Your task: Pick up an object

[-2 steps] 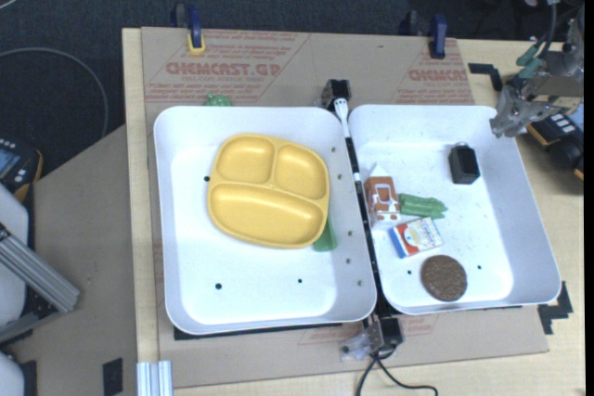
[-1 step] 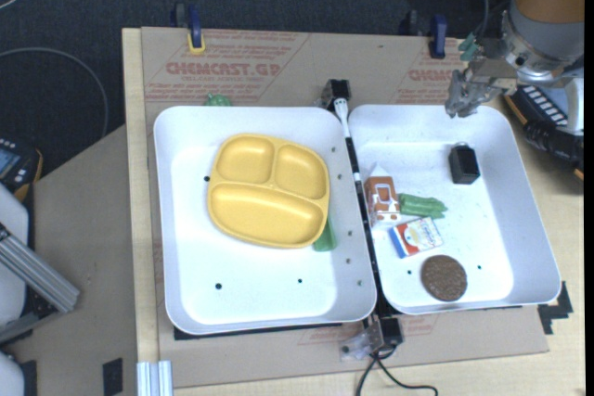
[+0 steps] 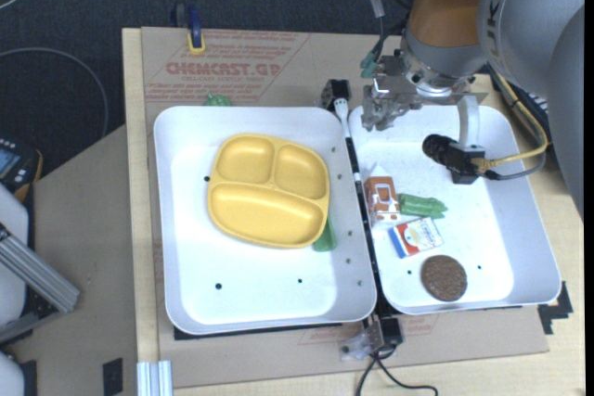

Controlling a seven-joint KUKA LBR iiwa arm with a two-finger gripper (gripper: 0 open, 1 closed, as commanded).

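I see the yellow divided plate (image 3: 269, 190) in the left bin (image 3: 181, 227), well left of my hand (image 3: 379, 118). Below the hand lie a green piece (image 3: 422, 204), small packets (image 3: 415, 236) and a brown disc (image 3: 444, 277). Hand's grip state: can't tell

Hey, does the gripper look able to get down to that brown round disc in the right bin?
Probably yes. The brown disc lies flat and apart from the small packets, with nothing on top of it. The gripper hovers at the same bin's far end.
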